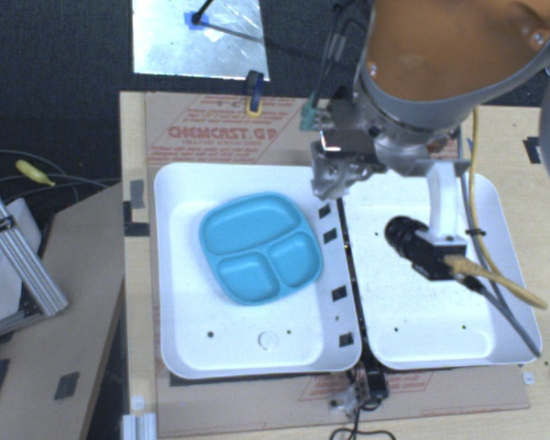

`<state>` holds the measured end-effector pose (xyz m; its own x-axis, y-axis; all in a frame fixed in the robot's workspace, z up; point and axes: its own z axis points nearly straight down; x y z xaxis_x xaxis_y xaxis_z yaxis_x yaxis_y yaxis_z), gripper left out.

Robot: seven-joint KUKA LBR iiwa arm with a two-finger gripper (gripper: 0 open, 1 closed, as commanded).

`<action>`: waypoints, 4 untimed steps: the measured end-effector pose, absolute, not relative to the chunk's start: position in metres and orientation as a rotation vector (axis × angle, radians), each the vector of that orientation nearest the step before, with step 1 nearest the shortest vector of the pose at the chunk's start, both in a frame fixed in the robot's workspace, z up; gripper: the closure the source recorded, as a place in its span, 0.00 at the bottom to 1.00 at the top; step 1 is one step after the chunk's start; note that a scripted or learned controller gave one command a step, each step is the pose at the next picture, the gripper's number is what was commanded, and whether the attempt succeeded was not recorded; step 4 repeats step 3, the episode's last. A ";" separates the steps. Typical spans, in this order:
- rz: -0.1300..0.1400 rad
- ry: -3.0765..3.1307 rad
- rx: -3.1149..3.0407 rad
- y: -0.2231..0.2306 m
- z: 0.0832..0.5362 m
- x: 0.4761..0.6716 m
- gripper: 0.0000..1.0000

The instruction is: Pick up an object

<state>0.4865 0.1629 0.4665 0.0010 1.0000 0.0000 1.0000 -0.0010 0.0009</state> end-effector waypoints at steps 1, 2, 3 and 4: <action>0.007 2.227 2.214 0.165 0.478 0.487 1.00; 0.011 2.229 2.210 0.165 0.490 0.488 1.00; 0.015 2.232 2.205 0.165 0.501 0.488 1.00; 0.015 2.232 2.205 0.165 0.501 0.488 1.00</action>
